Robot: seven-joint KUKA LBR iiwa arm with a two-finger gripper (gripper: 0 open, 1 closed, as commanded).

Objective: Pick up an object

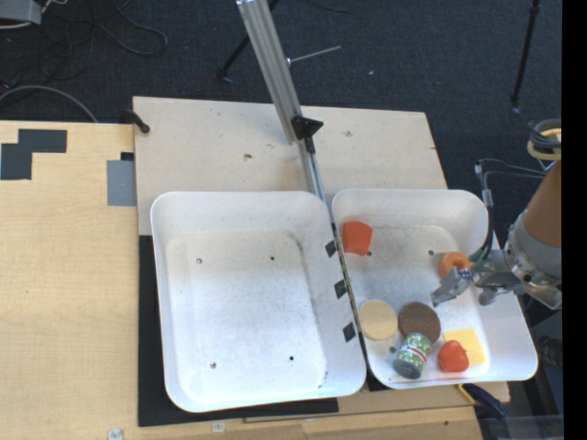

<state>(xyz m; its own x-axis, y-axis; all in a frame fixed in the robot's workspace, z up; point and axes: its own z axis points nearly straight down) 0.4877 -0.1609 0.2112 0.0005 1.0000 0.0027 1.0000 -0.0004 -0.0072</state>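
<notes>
Evidently bunched in the right-hand white bin point(477, 211) within the arm's reach, the candidates include a small orange ball point(450, 263) just beside the grey gripper point(466, 283), whose jaws sit low over the bin floor, spread or pressed together one cannot tell.

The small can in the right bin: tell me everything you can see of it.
The small can lies on its side near the front edge of the right bin, tilted diagonally. Its label looks white and green with a touch of red, and one end looks dark grey, metallic. It sits just below the brown disc, beside the red object. Nothing grips it.
</notes>
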